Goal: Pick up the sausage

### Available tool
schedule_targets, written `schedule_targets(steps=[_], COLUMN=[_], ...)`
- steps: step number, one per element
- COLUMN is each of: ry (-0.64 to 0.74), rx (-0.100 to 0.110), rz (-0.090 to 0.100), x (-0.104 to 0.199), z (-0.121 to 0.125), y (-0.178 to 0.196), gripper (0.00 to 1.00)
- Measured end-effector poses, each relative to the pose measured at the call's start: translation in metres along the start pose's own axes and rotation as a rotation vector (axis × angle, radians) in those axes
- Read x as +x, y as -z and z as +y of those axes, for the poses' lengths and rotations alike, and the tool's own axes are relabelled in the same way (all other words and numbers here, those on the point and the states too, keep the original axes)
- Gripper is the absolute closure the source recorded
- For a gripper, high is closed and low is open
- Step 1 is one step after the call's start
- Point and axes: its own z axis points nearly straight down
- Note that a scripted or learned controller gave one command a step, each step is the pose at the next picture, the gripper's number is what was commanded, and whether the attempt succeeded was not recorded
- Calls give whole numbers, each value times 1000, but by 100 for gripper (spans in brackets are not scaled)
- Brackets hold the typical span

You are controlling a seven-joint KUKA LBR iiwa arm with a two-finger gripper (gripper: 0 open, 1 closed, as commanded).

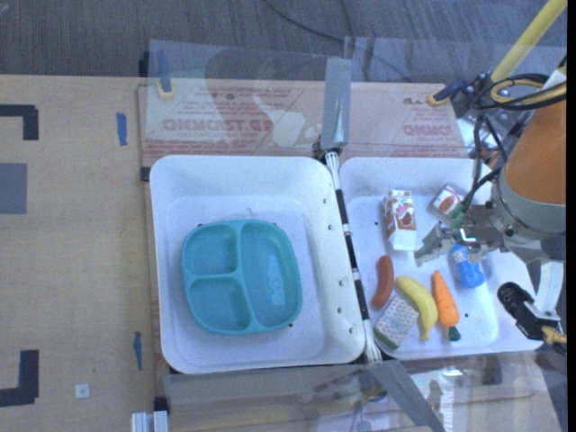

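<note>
The sausage [384,280], a short reddish-orange link, lies near the left wall of the right bin [360,174], close to the divider. My gripper [436,247] hovers above the bin's middle, a little up and to the right of the sausage and apart from it. Its fingers [423,256] are spread open and hold nothing.
A yellow banana [417,302] and an orange carrot [444,300] lie just right of the sausage, with a small box [394,322] below it. A milk carton [400,220], a packet [446,200] and a blue item [466,269] surround the gripper. The left bin [171,196] holds a teal divided plate [241,277].
</note>
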Motion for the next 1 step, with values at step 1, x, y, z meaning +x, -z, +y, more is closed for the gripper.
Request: schedule_targets(steps=[1], ry=[22], rx=[0], rz=[0], x=[23], z=[40], y=[-54], gripper=[0])
